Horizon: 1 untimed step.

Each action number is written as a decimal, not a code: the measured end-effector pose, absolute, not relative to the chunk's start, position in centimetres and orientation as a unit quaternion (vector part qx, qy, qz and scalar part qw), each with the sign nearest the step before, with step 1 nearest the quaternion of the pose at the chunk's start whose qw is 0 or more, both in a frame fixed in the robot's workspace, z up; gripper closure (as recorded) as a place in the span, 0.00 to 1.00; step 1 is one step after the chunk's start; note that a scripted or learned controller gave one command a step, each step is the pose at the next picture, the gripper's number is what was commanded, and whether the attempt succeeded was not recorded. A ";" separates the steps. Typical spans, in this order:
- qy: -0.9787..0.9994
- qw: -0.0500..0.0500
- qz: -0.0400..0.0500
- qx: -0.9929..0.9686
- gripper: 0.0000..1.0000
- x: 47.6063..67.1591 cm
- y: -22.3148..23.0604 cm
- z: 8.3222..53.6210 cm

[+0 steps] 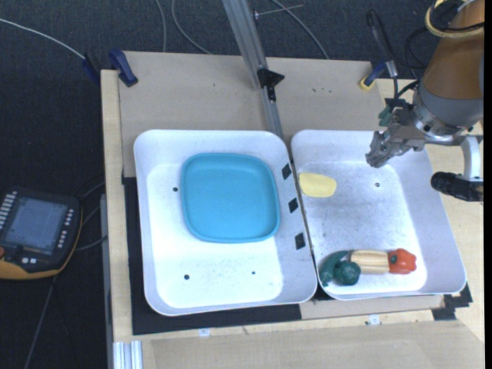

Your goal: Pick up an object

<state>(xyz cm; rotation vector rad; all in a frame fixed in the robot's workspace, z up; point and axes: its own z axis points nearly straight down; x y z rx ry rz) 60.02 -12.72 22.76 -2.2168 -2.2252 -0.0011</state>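
**A:** near edge first: right bin (446,229) has three things along its front wall. green lump (340,271) in the front-left corner, tan stick (370,261) touching it, red piece (401,261) at the stick's other end. all lying flat, packed in a row

**B:** anything easier to grab?

**A:** yellow piece (317,184), further back, near the bin's left wall. alone, bare floor on its other sides. left bin (154,206) just holds a blue tray (230,197), too wide and flat for this claw I'd guess

**B:** what step are we on?

**A:** approach, by my read. nothing lifted. gripper (378,157) sits over the far part of the right bin, tip pointing down and slightly left, above bare floor

**B:** open or closed?

**A:** can't tell, the tip reads as one dark grey mass from this angle. nothing visible in it

**B:** arm pose?

**A:** comes in from the right, orange band (452,48) high at the top right corner, wrist bent down toward the bin. cables bunched at the wrist

**B:** next move?

**A:** pick a target. yellow piece is the closest to the tip, so shift left and a bit toward the front, then drop straight down. the front row is riskier: pieces touch each other and hug the wall, little room for a finger
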 end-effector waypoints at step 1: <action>-0.709 0.000 0.000 -0.706 1.00 59.8 -7.9 22.3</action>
